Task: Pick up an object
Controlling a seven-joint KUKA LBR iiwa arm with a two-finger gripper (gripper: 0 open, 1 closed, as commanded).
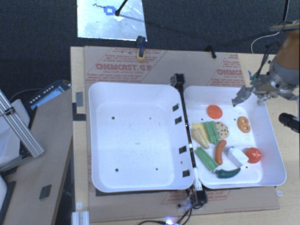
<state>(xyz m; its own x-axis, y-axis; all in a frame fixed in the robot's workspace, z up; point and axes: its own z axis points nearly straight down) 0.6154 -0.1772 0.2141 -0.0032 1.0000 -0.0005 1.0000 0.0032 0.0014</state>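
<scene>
Camera view, gripper: hanging over the right bin's far edge, can't tell how the jaws stand tbh.
Nearest grab: orange disc, just below-left of the jaws. Looks like light, stiff toy plastic, probably slick; pinch across its rim.
Count: one pretzel, one cookie, one sausage, one chili, one tomato.
Left bin: one.

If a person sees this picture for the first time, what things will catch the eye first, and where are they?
The eye goes first to the heap of colourful toy food in the right bin: an orange disc, a pretzel, a sausage, a red tomato and a dark green pepper near the front. Next comes the gripper, hanging over that bin's far edge at the upper right. The left bin is a broad white surface beside it.
</scene>
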